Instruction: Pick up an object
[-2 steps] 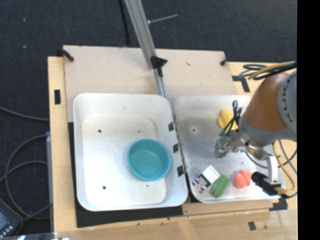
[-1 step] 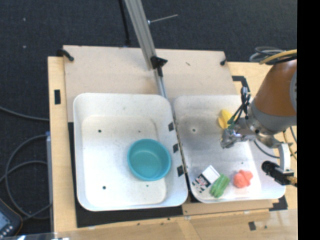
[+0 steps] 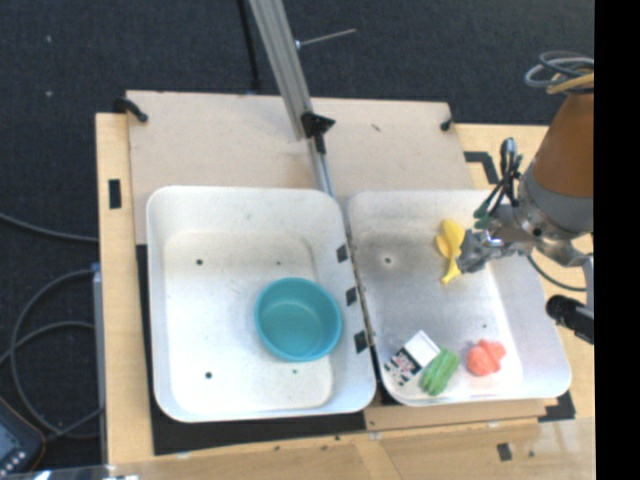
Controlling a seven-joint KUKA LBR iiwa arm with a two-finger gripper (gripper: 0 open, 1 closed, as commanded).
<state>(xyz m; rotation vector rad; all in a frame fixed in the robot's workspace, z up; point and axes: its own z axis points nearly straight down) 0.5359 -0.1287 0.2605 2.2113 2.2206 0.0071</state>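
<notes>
Green toy [image 3: 439, 371] at near rim; gripper [image 3: 472, 255] beside banana [image 3: 450, 248].

This looks like a robotics lab or test cell. A plywood bench [image 3: 290, 148] stands on dark carpet [image 3: 120, 38], bearing two shallow white bins [image 3: 165, 268] side by side. An aluminium strut [image 3: 285, 48] rises from the back of the bench, loose cables [image 3: 40, 298] trail on the floor at the left, and an industrial arm [image 3: 565, 168] with an orange band reaches in from the right.
</notes>
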